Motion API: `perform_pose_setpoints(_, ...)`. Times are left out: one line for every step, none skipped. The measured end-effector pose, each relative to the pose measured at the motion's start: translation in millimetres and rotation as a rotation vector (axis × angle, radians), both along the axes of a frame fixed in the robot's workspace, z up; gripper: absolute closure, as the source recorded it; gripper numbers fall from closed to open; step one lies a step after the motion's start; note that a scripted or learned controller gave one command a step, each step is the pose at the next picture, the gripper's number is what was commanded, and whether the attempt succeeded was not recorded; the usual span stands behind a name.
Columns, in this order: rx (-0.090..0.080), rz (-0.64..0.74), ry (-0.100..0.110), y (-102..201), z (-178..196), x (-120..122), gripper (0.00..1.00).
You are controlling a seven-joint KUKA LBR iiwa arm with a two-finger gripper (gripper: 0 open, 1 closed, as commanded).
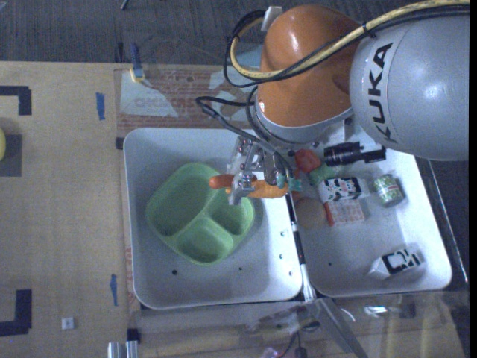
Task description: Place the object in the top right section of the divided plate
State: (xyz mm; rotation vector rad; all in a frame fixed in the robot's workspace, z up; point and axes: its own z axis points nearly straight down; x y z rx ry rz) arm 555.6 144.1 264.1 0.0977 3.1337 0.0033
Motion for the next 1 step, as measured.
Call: perform_pose_setpoints(0.002,0.067,-0.001,77.0,16.6,24.3,1.00)
